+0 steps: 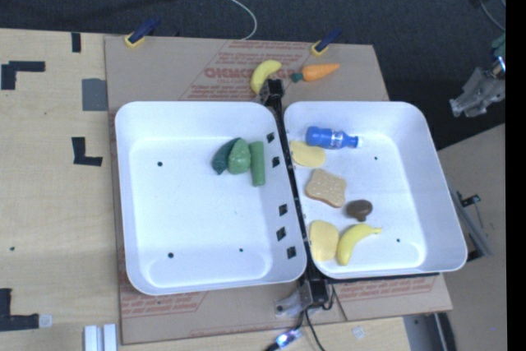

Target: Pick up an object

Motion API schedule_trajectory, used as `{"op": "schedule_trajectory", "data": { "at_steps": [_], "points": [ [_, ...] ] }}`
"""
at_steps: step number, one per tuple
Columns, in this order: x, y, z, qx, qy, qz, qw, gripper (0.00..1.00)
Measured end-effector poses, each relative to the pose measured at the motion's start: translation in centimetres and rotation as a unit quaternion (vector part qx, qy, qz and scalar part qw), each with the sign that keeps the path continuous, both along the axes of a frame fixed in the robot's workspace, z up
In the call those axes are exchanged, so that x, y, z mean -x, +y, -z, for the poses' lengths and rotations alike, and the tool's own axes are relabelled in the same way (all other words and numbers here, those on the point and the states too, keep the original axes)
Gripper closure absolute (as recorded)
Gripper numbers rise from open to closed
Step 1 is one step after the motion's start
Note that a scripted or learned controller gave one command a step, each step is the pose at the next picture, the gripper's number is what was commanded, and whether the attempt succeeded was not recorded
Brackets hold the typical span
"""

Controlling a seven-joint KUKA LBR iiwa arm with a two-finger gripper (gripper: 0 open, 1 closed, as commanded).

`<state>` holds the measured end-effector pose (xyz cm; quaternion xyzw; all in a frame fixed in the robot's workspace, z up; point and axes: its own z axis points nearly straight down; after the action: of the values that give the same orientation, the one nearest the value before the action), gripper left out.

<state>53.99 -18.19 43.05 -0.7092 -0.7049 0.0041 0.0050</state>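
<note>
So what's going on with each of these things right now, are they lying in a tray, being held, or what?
Blue bottle: on its side in the right bin.
Bread slice: flat, right bin.
Banana: lying near the right bin's front edge.
Brown piece: resting beside the bread slice.
Green items: clustered in the left bin.
Carrot: outside the bins, on cardboard.
Gripper: off to the right, away from both bins.

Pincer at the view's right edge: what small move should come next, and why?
Probably swing the pincer left, over the right bin. It sits outside the bins and nothing shows between its tips, while the blue bottle lies nearest, apart from the other items.
</note>
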Motion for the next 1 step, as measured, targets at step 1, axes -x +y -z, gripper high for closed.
{"op": "schedule_trajectory", "data": {
  "at_steps": [1],
  "points": [
    [4.55,5.77,-11.16,0.0012,-0.012,-0.007,0.9999,1.0]
  ]
}}
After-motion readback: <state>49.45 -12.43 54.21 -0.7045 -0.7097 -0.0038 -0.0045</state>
